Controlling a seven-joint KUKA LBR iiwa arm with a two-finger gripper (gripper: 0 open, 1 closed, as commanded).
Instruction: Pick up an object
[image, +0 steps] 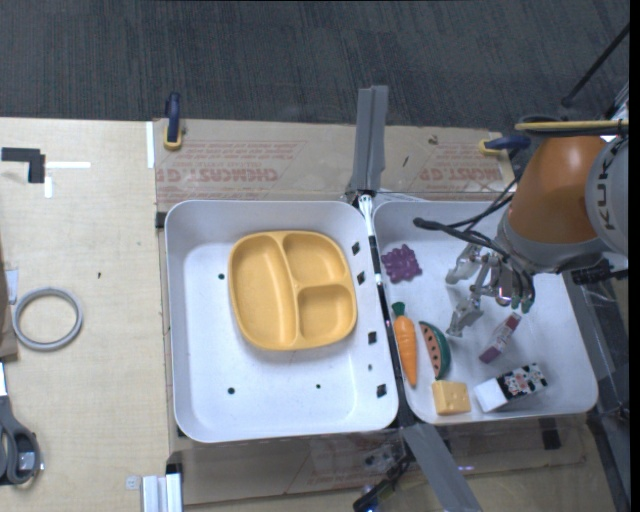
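Observation:
In the right bin (560, 395), my gripper (475, 338) hangs over bare floor with its two fingers (460, 320) spread open and nothing between them. Just to its left lie a watermelon slice (435, 348) and an orange carrot (405, 346). A bunch of purple grapes (401, 263) sits towards the back left. At the front are a yellow cheese block (451, 397) and a small black-and-white carton (512, 386), which is below and to the right of the gripper.
The left bin (200, 400) holds a yellow divided plate (292, 289). A grey ring (44, 318) and a clamp lie on the wooden bench at the left. Cables run from the arm's orange wrist (558, 190) over the right bin's back.

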